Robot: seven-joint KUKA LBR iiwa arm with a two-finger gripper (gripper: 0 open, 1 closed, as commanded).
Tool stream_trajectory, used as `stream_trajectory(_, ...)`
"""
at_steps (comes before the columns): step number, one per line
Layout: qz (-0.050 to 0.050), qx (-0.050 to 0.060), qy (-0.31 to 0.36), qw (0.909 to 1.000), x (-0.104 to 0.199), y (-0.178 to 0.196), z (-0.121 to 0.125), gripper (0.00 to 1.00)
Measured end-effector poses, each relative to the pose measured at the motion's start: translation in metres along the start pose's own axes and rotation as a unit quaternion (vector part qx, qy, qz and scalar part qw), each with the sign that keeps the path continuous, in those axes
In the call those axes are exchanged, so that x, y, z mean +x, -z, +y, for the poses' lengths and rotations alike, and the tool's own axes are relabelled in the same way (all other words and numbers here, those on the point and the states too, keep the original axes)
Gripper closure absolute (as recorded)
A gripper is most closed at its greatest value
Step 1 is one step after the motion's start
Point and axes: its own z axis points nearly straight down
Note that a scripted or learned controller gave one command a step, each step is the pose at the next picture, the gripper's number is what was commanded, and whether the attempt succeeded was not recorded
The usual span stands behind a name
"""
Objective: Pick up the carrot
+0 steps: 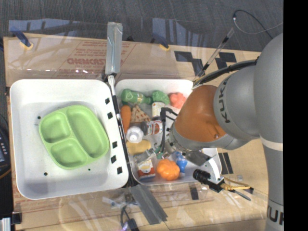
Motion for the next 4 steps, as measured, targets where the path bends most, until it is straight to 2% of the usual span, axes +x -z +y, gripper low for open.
stream_trajectory(1, 0.002, -0.001, 0.004, 1.0, 0.002, 0.01, 0.002, 1.0)
stream_trajectory(2, 0.002, 0.005, -0.182, 0.9832, -0.011, 0.135, 0.065, 1.0)
stream_trajectory(3, 0.003, 0.005, -0.183, 0.9832, -0.011, 0.134, 0.064, 0.0)
stream_trajectory(4, 0.004, 0.006, -0.044, 0.999, -0.015, 0.042, 0.011, 0.0)
